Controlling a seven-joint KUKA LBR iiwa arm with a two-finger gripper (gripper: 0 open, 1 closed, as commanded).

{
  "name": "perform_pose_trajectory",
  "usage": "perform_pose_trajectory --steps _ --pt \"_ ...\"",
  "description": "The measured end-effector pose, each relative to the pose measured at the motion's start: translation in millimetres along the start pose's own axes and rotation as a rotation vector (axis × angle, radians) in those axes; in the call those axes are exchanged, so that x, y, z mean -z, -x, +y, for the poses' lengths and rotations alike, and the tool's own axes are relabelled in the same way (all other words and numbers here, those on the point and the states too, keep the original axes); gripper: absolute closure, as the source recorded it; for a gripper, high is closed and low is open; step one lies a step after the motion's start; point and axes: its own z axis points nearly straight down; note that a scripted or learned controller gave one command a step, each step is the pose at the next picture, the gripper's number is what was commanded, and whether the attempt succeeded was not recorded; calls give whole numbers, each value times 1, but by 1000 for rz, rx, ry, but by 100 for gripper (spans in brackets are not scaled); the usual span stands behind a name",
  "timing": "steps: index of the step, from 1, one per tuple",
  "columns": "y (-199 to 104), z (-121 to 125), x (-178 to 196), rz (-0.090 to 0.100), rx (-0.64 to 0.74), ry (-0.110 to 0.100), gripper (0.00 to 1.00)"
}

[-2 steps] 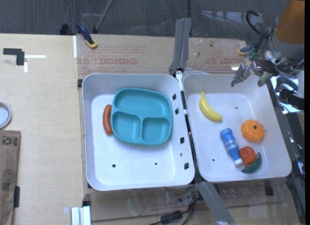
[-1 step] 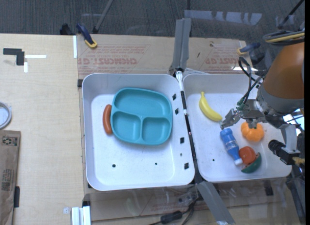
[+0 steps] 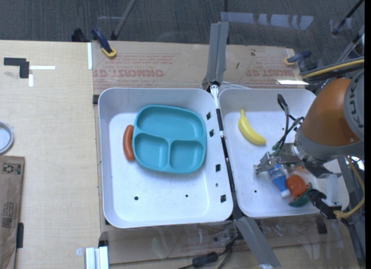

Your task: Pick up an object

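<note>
A grey KUKA arm with an orange band reaches from the right into the right-hand bin, its tool low over a cluster of small items near the bin's front right corner. The metal fingers appear to stand slightly apart, tips just beside a small bottle with a blue label, which lies on its side on the bin floor; nothing can be seen clamped between them. Just beyond the bottle sit an orange-red round item and a dark green piece, partly hidden under the wrist, too small to name.

The bottle looks the likeliest target. It should be light and stiff, but its smooth round body could roll or squirt out of a pinch; a hold across the middle of its body, at right angles to its length, seems safest. Its crowding neighbours leave little room for the far finger.

Further back in the same bin, well apart from the tool, lies a yellow banana, light, curved and easy to span at its middle.

The left-hand bin holds a teal divided plate with three compartments, nothing visible in them, and an orange sausage-shaped toy touching the plate's left edge. Both bins rest side by side on the worktop.
</note>
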Motion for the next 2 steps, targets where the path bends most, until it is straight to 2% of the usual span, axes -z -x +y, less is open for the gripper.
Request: perform_pose_trajectory --steps 1,2 --pt "1 0 8 0 -5 -1 100" --pt "-53 47 122 -2 5 1 100"
